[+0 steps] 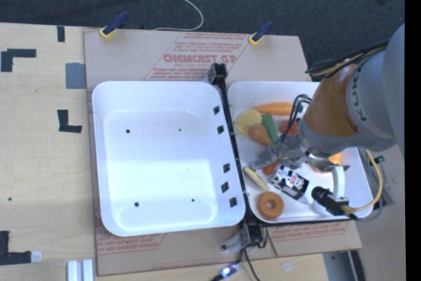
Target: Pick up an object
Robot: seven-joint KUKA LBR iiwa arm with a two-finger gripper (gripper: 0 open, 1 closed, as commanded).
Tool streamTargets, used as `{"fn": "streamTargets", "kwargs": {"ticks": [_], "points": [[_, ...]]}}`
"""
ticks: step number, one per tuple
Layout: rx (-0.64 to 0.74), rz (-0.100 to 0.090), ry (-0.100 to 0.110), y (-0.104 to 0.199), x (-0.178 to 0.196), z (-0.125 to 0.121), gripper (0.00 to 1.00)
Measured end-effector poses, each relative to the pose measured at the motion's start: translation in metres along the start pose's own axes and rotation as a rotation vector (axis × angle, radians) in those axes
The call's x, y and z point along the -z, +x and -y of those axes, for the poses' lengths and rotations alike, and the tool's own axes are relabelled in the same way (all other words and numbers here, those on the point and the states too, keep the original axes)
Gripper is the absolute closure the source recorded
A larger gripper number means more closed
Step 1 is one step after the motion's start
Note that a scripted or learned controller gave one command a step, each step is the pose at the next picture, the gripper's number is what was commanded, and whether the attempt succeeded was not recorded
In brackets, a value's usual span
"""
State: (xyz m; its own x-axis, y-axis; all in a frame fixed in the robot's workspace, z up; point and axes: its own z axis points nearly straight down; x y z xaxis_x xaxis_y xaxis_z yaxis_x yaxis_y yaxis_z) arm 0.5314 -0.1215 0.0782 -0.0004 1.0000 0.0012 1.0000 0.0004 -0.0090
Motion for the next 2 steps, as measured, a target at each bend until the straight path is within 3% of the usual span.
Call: {"fn": "streamTargets", "kwargs": {"ticks": [1,2], "points": [[0.0,0.0,-0.007,0.0,0.016,-0.003,1.0],[0.009,-0.001,-0.018,0.068,0.112,-0.023,1.0]]}}
